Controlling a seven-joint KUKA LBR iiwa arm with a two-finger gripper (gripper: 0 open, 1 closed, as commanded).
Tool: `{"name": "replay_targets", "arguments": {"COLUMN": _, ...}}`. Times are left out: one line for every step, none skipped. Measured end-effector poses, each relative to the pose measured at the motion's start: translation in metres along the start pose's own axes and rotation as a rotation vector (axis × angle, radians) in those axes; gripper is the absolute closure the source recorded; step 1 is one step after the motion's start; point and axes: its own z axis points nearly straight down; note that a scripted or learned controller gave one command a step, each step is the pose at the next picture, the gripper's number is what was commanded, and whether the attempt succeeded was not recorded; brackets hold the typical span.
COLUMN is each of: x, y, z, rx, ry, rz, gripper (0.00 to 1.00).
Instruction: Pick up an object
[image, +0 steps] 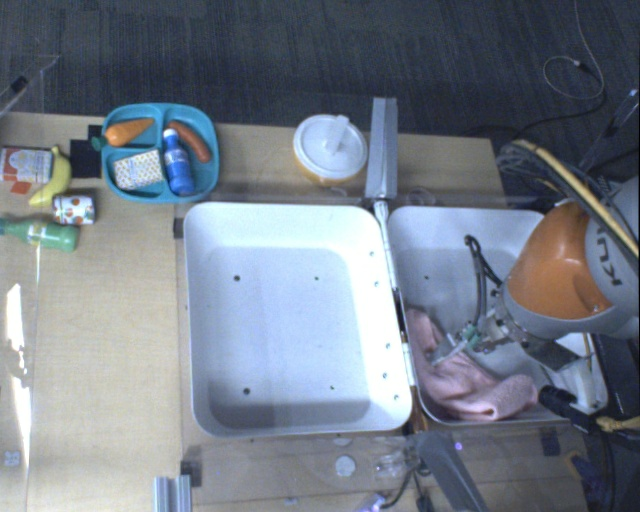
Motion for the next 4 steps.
{"name": "replay_targets", "arguments": {"x": -0.043, "y": 0.067, "z": 0.003, "rx": 0.003, "ry": 0.003, "rz": -0.028, "gripper": 0.00}}
{"name": "replay_targets", "arguments": {"x": -0.011, "y": 0.054, "z": 0.002, "rx": 0.004, "ry": 0.005, "rz": -0.005, "gripper": 0.00}}
{"name": "replay_targets", "arguments": {"x": 0.005, "y": 0.004, "z": 0.000, "rx": 0.000, "ry": 0.003, "rz": 0.036, "gripper": 0.00}}
{"name": "replay_targets", "arguments": {"x": 0.004, "y": 0.008, "z": -0.012, "rx": -0.008, "ry": -0.002, "rz": 0.034, "gripper": 1.00}}
